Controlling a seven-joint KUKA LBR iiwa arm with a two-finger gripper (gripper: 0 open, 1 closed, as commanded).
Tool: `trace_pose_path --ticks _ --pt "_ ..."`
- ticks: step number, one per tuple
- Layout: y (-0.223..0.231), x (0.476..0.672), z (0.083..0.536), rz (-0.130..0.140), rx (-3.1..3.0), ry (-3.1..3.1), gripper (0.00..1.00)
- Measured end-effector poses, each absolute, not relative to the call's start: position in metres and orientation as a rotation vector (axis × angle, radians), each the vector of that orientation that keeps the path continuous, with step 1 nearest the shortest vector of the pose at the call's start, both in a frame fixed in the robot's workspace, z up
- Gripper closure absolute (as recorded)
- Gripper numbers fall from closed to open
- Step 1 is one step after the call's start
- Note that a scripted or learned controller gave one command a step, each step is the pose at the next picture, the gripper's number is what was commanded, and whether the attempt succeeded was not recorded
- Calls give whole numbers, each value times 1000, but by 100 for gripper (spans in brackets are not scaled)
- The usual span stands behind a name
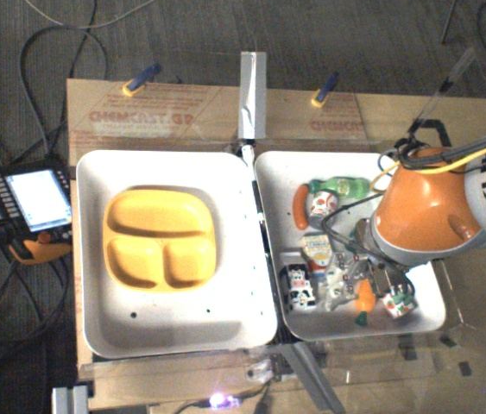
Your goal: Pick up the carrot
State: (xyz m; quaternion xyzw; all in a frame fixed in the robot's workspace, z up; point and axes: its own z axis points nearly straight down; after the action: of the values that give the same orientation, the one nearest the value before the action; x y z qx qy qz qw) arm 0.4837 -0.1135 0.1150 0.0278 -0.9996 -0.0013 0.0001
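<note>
The carrot (364, 298) is small and orange with a green tip. It lies near the front of the right bin (428, 317). The arm reaches in from the right, its orange band (422, 203) over the bin's right half. My gripper (351, 276) hangs low over the clutter, just up and left of the carrot and very close to it. Whether the carrot is touched or held is hidden by the metal parts and cables.
The right bin also holds a red sausage (299, 207), a green bottle (343, 186), a small can (322, 203), a yellow packet (316, 248), a black-and-white toy (298, 288) and a red-green item (399, 303). A yellow compartment tray (162, 235) sits in the left bin (96, 317).
</note>
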Motion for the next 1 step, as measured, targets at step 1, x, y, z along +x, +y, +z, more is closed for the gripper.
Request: trace_pose_path --ticks 1 --pt "-91 496 201 -4 484 -3107 100"
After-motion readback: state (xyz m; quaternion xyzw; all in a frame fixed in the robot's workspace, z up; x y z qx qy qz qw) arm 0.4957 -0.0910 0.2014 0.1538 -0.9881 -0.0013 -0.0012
